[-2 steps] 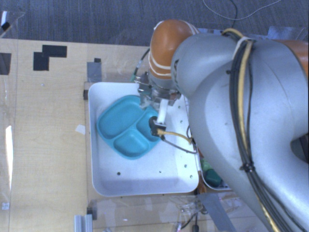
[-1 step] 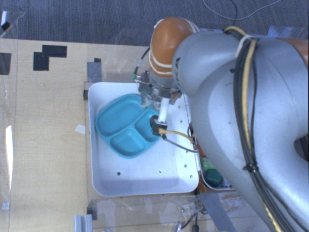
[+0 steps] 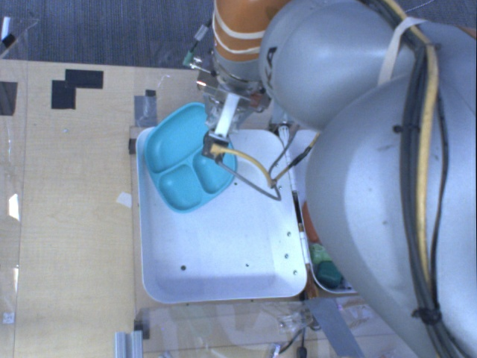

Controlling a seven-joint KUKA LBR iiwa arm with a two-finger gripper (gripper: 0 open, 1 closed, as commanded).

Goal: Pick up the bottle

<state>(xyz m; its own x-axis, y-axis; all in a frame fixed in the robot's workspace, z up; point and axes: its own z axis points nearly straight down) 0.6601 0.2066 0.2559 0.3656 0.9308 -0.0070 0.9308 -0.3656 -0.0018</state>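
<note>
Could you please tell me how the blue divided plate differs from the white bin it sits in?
The blue divided plate is turquoise; the white bin is plain white. The plate is the smaller, filling just the bin's far left corner and overlapping its rim. The plate is split into three compartments; the bin is one open well. The gripper hovers over the plate's right edge, not over bare bin floor. Both are shallow with rounded corners.

Bright overhead light, soft shadows, slight blur

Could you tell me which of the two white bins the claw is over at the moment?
The claw is over the left bin, the one holding the blue divided plate. The right bin is mostly hidden beneath the arm, with something green showing in it.
</note>
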